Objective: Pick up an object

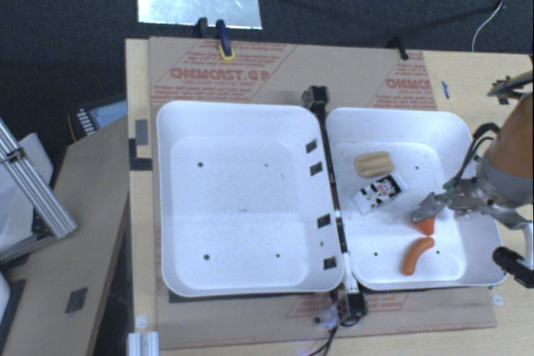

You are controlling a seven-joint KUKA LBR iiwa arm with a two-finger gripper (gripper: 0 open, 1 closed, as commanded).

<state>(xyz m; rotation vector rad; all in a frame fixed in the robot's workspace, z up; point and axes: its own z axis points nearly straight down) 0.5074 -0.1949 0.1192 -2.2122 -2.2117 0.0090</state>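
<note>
The right bin (450, 129) holds a tan rounded block (373, 164), a small white box with black and red print (377, 194) and an orange sausage-shaped piece (416, 255). A small red-orange object (426, 225) lies right under the tip of my gripper (429, 209), which reaches in low from the right over the bin's right half. The gripper's tip partly covers the red-orange object, and I cannot tell whether it grips it. The white box lies just left of the gripper.
The left bin (242, 117) stands beside the right one, with a black divider with clips (329, 188) between them. Both rest on a cardboard sheet (275, 67). A cable (480, 137) hangs by the arm at the right.
</note>
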